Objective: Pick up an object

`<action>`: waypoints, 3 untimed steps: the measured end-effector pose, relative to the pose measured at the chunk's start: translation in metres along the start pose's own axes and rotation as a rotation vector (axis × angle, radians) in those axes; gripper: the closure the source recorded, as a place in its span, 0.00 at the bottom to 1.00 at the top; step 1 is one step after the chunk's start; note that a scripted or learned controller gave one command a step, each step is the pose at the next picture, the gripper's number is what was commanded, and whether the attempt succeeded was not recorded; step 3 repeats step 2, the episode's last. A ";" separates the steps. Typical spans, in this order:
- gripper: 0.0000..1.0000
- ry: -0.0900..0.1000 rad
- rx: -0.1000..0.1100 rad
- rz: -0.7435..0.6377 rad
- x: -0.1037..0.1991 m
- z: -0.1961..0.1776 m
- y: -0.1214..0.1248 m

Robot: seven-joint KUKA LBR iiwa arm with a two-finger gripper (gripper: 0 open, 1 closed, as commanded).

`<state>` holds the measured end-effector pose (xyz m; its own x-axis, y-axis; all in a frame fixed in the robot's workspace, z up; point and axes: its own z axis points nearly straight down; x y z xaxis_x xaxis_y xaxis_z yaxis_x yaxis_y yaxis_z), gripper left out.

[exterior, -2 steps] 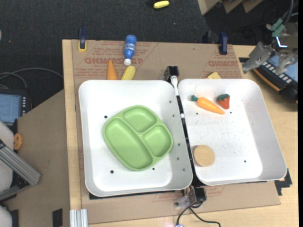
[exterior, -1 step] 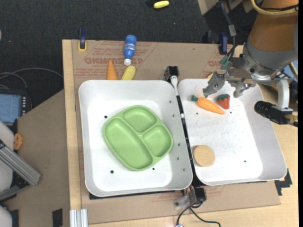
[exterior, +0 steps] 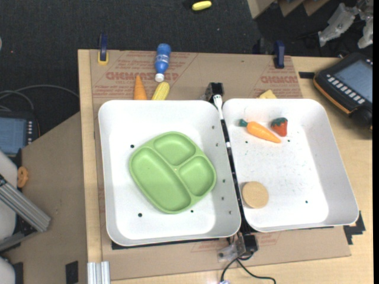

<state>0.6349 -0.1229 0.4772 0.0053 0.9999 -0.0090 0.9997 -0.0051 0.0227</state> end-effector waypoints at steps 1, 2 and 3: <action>0.00 0.011 0.036 -0.002 -0.016 0.138 -0.018; 0.00 0.012 0.033 -0.006 0.003 0.223 -0.025; 0.00 0.012 0.033 -0.006 0.003 0.223 -0.025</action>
